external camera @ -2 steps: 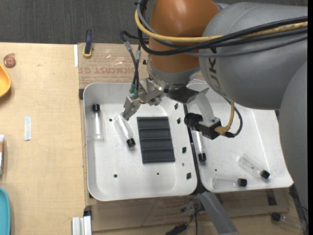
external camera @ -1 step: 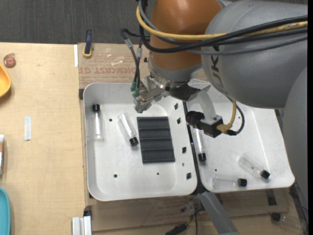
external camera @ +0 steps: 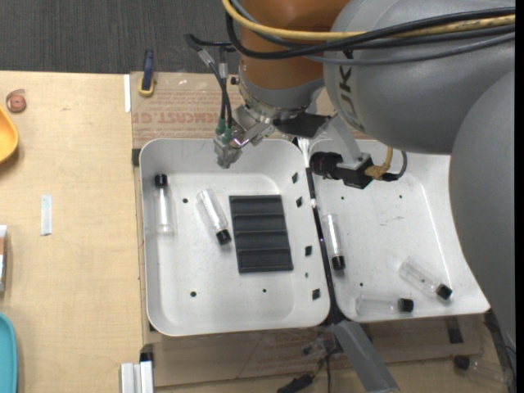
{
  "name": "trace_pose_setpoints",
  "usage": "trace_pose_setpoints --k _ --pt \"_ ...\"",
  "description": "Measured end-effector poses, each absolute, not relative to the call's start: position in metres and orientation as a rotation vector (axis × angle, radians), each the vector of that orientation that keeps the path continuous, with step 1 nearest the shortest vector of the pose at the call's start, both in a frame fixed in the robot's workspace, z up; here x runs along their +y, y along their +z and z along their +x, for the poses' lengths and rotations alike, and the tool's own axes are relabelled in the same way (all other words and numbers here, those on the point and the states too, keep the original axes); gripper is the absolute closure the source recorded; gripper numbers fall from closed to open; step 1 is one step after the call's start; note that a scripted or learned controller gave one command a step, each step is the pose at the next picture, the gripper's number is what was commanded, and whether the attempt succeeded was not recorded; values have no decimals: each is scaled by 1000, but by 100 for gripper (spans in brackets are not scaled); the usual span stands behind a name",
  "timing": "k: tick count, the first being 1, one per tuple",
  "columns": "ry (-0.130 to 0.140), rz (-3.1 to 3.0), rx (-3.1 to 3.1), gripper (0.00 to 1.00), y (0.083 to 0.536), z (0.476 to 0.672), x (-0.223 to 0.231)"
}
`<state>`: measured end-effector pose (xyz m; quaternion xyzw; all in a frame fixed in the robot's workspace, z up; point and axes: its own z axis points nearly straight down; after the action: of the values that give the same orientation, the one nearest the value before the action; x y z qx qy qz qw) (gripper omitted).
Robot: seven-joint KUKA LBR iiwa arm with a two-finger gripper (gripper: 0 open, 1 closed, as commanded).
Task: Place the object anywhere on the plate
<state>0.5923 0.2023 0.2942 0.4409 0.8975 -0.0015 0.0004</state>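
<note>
While the big grey arm with the orange band [external camera: 286, 23] hogs the whole top right of the shot, its claw [external camera: 227, 150] hangs over the back edge of the left bin, and honestly I can't tell how it's set, it's too small and cluttered with wires to read. Nothing visible is pinched in it.

Next biggest is the pale wooden table [external camera: 65, 219], with the two shallow white plastic bins side by side on it. Left bin [external camera: 164, 301] has the flat black ribbed rectangular plate [external camera: 261, 233] sitting roughly in the middle, long side running front to back. Right bin [external camera: 426, 203] is partly covered by the arm at its back and right side.

Then the little stuff, all clear plastic tubes with black caps:
- one tube [external camera: 213, 216] lies tilted just beside the plate's left edge, cap toward the front, not on the plate
- another [external camera: 163, 205] lies along the left wall of the left bin, cap at the back
- a third [external camera: 332, 240] lies in the right bin close to the divider between the bins, cap toward the front
- two more near the front of the right bin: one [external camera: 426, 280] tilted, one [external camera: 381, 305] lying along the front edge

So every tube I can see is off the plate right now.
</note>
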Motion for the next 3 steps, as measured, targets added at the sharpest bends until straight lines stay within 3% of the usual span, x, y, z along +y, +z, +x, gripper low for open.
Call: trace_pose_setpoints --k 1,2,3 --pt "0 725 3055 100 292 620 215" --pt "-2 617 3080 100 285 604 204" --pt "1 152 3135 100 253 633 227"
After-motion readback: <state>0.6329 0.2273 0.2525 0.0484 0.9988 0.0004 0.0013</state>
